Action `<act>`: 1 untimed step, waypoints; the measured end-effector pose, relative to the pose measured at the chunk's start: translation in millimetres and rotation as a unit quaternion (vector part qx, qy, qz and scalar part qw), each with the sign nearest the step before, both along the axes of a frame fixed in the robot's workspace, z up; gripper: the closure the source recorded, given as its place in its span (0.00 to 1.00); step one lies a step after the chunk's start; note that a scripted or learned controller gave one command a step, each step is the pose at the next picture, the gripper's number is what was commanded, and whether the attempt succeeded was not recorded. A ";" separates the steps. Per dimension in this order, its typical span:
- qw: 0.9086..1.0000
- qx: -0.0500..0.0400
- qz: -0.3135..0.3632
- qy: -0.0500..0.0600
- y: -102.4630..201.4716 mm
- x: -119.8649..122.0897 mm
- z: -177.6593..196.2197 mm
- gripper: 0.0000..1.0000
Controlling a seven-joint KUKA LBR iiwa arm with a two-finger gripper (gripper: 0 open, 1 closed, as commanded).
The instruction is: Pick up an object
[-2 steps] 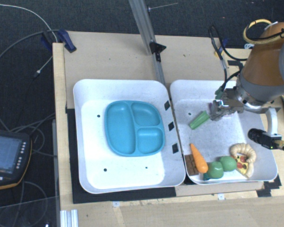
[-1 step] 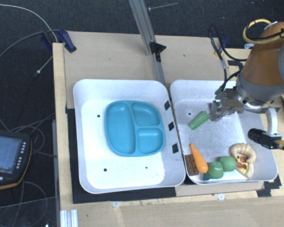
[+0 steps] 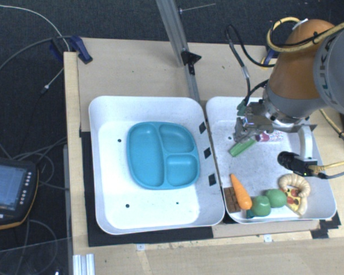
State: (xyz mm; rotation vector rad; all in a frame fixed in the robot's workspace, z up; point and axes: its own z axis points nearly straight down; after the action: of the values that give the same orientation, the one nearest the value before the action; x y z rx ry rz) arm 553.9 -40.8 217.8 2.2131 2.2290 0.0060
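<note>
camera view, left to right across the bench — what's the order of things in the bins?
Blue divided plate in the left bin → carrot → green stick-shaped item under the gripper → green round toy → donut-like ring toy, all in the right bin.

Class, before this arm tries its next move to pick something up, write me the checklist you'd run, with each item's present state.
1. Objects present in right bin: carrot, green ball, green stick - ok.
2. Gripper over that bin, above the stick - ok.
3. Stick between the fingers - cannot tell.
4. Stick lies apart from the carrot - ok.
5. Blue plate sits in left bin, out of the way - ok.
</note>
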 end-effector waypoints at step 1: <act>1.000 0.001 0.001 0.002 62.3 -2.1 -1.3 1.00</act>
State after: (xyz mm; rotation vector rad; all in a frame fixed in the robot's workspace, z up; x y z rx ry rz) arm 551.8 21.4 216.5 2.2144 2.2333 0.0029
